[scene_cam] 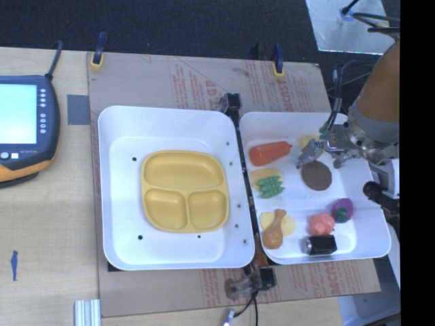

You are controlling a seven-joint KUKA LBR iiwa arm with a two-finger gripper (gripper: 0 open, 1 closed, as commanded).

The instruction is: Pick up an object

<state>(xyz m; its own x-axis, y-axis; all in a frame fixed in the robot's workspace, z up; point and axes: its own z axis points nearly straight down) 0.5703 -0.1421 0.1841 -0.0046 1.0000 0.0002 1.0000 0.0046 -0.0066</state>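
My gripper (325, 151) hovers open over the right bin (360, 250), holding nothing. A brown disc (317, 176) lies just at its 6 o'clock; an orange carrot (270, 152) sits at 9 o'clock. The left bin (115, 202) holds a yellow tray (185, 190).

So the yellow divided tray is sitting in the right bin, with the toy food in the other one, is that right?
Not quite. The camera view shows the yellow tray in the left bin, not the right one. The toy food, such as the carrot and the drumstick, lies in the right bin, where the pincer hovers.
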